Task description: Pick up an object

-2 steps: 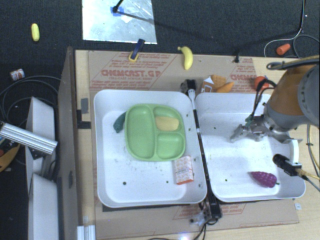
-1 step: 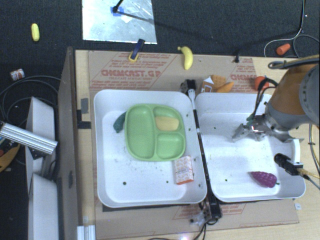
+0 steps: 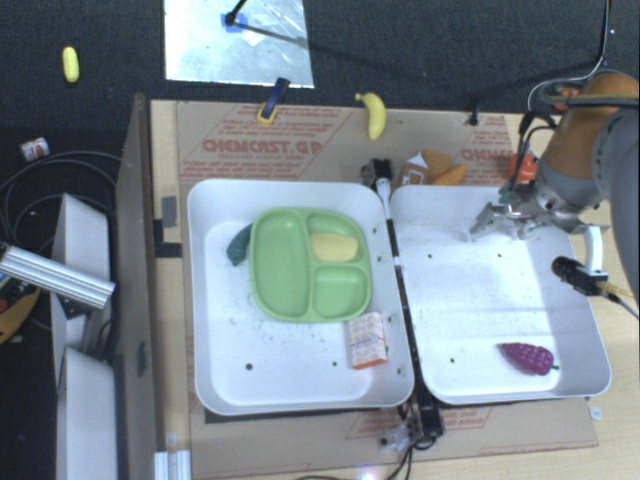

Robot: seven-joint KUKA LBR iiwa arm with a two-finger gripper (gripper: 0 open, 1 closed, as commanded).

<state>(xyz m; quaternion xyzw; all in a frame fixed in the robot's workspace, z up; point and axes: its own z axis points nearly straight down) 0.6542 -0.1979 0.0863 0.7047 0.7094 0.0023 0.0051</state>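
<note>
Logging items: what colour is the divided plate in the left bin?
Light green divided plate, clearest in the camera view.

yellow banana [image 3: 373, 114] behind the bins [image 3: 300, 388]

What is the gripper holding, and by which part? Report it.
Nothing. The gripper sits at the right bin's back edge with nothing between its fingers. The purple grapes lie apart at that bin's front.

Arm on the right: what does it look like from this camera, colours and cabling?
The arm is grey with an orange band above the wrist. Black cables loop beside it. The gripper is pale grey metal, with a small red-orange part just above it.
</note>
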